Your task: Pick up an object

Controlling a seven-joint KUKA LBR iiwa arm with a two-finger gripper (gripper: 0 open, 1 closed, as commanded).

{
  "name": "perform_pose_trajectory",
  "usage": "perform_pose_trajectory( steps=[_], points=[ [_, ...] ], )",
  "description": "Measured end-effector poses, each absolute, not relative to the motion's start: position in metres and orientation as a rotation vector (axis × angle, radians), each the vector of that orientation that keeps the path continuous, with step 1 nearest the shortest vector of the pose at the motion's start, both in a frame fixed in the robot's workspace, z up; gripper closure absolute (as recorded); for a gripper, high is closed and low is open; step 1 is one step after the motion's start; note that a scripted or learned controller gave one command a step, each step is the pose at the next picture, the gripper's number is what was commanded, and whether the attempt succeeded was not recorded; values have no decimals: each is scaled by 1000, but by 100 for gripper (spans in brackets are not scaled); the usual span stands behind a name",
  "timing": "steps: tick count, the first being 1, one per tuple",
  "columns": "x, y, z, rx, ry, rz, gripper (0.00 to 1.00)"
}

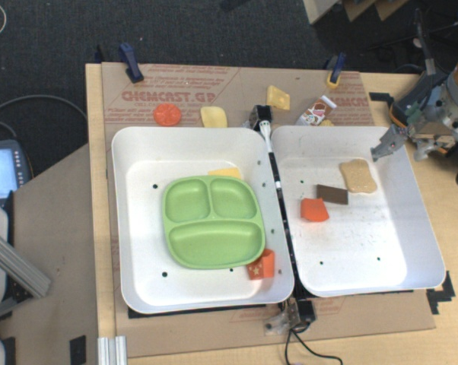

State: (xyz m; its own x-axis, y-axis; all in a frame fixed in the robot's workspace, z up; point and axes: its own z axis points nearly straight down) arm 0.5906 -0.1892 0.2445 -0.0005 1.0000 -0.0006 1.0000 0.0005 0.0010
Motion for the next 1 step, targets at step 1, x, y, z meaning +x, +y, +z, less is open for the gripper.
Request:
perform_pose_trajectory(
  steps=[1],
  points=[
    [618,-183,80,2216,2224,-1,0]
  ],
)
